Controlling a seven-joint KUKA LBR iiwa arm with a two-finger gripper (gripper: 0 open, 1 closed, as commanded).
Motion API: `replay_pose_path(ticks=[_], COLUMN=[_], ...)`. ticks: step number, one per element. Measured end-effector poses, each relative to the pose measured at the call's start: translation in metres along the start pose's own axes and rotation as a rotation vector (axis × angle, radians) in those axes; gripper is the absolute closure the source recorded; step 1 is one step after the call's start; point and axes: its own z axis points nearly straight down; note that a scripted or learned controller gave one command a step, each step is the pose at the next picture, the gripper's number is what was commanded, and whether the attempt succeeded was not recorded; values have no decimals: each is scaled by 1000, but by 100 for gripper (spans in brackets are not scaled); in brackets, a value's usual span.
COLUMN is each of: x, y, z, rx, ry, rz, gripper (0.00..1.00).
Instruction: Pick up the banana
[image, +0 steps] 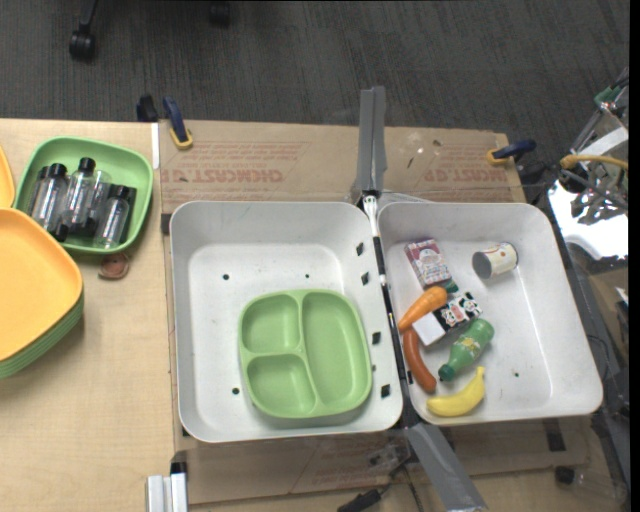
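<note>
Red lettering on the cardboard sheet (300, 160) under the 2 bins appears upside down and mirrored; it seems to read "CHEMCAST GP", printed twice along the far edge. The small pink carton (430, 262) carries printing too small to read. The left bin (200, 250) holds a green 3-compartment tray (304, 353). The right bin (545, 300) holds the carton, a grey cup (495, 259) lying on its side, an orange carrot (423, 306), a black-and-white carton (450, 316), a green bottle (467, 349), a red sausage (419, 360) and the banana (458, 396). The banana is yellow, curved, and lies near the right bin's near wall, its upturned tip just beside the bottle's base and its other end just beside the sausage. Nothing lies on top of it. On the table (90, 400) at left stand a green dish (40, 160) of 4 dark-capped vials (82, 203) and a stack of orange plates (35, 295). Clamps (178, 127) grip the cardboard's far edge. The state of the jaws cannot be told
</note>
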Motion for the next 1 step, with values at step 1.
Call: replay_pose_path(ticks=[1], x=[-42], y=[-16], z=[155], rx=[2], ry=[0], rz=[6], gripper=[100])
